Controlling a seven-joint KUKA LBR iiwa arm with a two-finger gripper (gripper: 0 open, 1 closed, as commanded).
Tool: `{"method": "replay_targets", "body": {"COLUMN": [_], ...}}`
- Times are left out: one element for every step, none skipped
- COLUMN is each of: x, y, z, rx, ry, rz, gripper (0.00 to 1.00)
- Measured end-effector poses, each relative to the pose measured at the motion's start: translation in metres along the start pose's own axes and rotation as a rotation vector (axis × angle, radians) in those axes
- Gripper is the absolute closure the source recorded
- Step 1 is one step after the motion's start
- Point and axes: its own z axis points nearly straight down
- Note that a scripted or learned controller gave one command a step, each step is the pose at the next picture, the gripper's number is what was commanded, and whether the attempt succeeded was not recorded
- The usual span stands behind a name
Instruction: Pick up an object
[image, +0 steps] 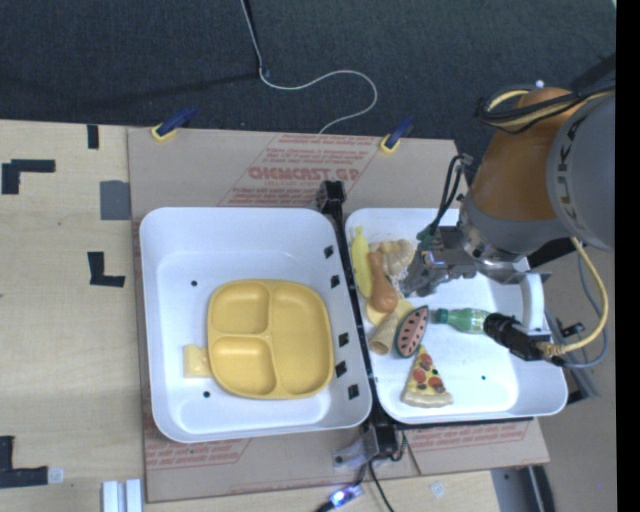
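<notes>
My gripper reaches down into the right bin, its dark fingers just above and right of a watermelon slice. A green bottle lies to the right of the slice. A pizza slice lies near the bin's front. Along the bin's left wall sit a hot dog, a banana and a pale cone-shaped piece. A beige crumpled item lies just left of the gripper. Nothing shows between the fingers.
The left bin holds a yellow divided plate and a small yellow block beside it. A black divider separates the bins. The arm's orange band hangs over the right bin's back right.
</notes>
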Motion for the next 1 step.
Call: {"method": "replay_targets", "body": {"x": [0.0631], "y": [0.0102], "z": [0.007], "rx": [0.001], "ry": [-0.001], "rz": [0.0], "gripper": [1.0]}}
